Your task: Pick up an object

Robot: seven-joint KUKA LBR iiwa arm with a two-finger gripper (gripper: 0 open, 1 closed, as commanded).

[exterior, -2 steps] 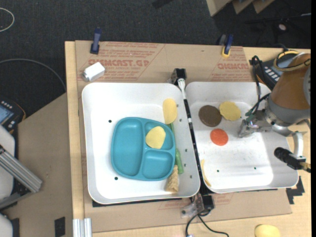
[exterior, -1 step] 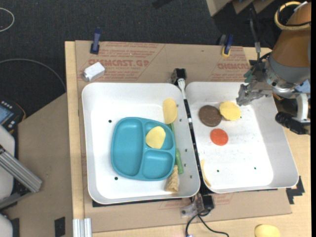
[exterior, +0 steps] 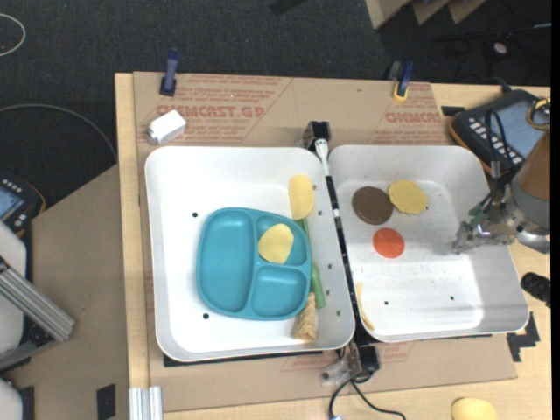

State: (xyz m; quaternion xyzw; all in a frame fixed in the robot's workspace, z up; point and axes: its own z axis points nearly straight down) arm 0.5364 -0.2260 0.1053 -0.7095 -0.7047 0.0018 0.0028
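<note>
Bins, two, white and shallow, are sitting side by side on a cardboard-covered bench (exterior: 262, 103). Left bin (exterior: 175, 234) is holding a teal divided plate (exterior: 232, 265) — a pale yellow piece (exterior: 276, 243) is resting in the plate's upper right compartment. Another yellow oblong piece (exterior: 301, 196) is lying just beyond the plate's upper right corner, near the bin's right wall. A thin green strip (exterior: 316, 285) is running along the plate's right edge, and a tan, rough-looking item (exterior: 305, 320) is lying at the plate's lower right corner, close to the bin's front wall. Right bin (exterior: 420, 296) is holding three round flat pieces grouped in its upper left part: a brown disc (exterior: 372, 204), a yellow disc (exterior: 408, 197) touching or slightly overlapping the brown one on its right, and an orange-red disc (exterior: 388, 242) lying just below them, apart. Gripper (exterior: 477, 233) is hanging low at the right bin's right side, well apart from the three discs, with nothing showing between its fingers — how wide they are standing cannot be told. Arm (exterior: 535, 195) is reaching in from the right edge. A small white block (exterior: 166, 127) is resting on the cardboard beyond the left bin's far left corner.
</note>
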